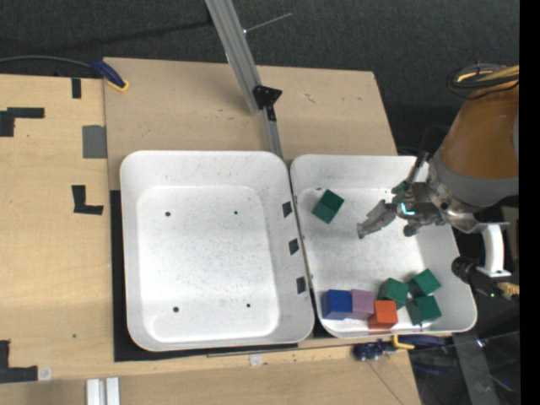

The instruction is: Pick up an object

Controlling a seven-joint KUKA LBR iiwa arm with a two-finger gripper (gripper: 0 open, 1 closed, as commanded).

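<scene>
We see the end effector (371, 224) above the right bin (354, 171), fingers spread, holding nothing; every block, including the green cube (327, 206), remains unpicked.

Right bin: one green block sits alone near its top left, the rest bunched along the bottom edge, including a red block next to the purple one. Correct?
Not quite: the block next to the purple block is blue, not red. The camera view shows it. The lone green block and the cluster along the bottom edge of the right bin are as you say.

Even overhead light washed the two white bins (211, 163) bright at the frame's centre, shadows stayed soft and short, the upper background fell dark, and detail looked slightly grainy.
</scene>
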